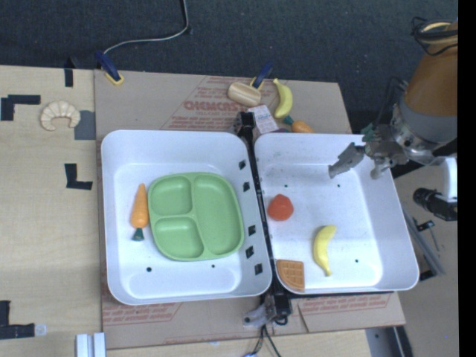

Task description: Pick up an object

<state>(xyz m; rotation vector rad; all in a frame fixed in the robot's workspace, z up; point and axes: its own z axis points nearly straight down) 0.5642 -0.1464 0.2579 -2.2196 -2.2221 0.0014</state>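
One fixed camera, high above the bench, looking down at a slant.

The view takes in both white bins whole — the left bin and the right bin sit side by side around the frame's middle, with the clamped seam between them running nearly straight up the picture. Beyond the bins' far edge lie a strip of cardboard and then dark carpet, so the lens tilts away from the near edge. The camera stands far enough off to show bare bench left of the left bin — the arm enters right of the right bin.
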